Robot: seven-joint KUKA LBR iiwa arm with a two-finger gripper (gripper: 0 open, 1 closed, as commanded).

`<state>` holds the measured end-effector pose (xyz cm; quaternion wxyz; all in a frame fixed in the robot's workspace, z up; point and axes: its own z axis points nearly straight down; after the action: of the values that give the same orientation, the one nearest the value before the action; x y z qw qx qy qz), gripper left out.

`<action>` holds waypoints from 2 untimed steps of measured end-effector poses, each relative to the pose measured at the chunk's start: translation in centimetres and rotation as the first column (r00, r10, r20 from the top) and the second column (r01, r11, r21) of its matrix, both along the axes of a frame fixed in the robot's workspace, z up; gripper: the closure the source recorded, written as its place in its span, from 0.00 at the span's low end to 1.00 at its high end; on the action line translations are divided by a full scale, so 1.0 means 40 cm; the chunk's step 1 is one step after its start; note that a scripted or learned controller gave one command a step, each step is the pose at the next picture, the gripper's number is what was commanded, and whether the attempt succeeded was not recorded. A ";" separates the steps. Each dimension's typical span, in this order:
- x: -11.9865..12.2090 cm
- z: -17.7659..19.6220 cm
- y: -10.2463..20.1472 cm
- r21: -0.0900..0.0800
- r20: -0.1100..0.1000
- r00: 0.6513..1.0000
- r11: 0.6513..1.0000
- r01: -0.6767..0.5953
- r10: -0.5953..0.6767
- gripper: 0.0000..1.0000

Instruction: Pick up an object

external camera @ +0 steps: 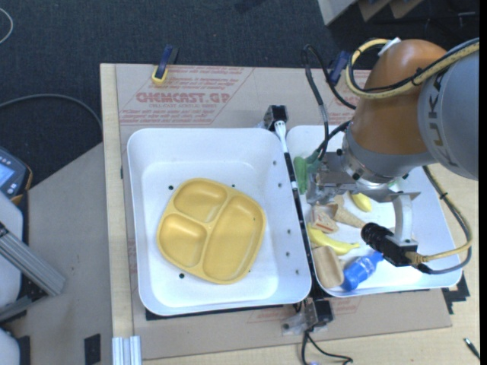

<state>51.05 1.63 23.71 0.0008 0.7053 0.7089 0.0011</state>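
The arm's orange wrist (396,105) hangs over the right bin (434,272), and my gripper (332,190) is low at that bin's left side, mostly hidden under the wrist. Around it lie several small items: a green piece (303,172) against the left wall, a tan wedge (327,219), a tan cone-like piece (351,217) and a small yellow piece (362,201). Nearer the front are a yellow banana (335,242), a tan slab (329,265) and a blue bottle (358,271). I see nothing lifted off the bin floor.
The left bin (144,166) holds a yellow divided plate (211,230) at its middle. A black cylinder with a cable (388,246) juts from the arm above the right bin's front. The bins' shared wall (293,196) runs just left of the gripper.
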 end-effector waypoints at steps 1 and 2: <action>-0.002 -0.059 0.111 0.001 -0.008 1.000 1.000 0.002 -0.002 1.00; -0.012 -0.053 0.098 0.000 -0.006 1.000 1.000 0.005 -0.005 1.00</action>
<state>50.56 5.54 21.58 -0.0014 0.7071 0.7071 -0.0011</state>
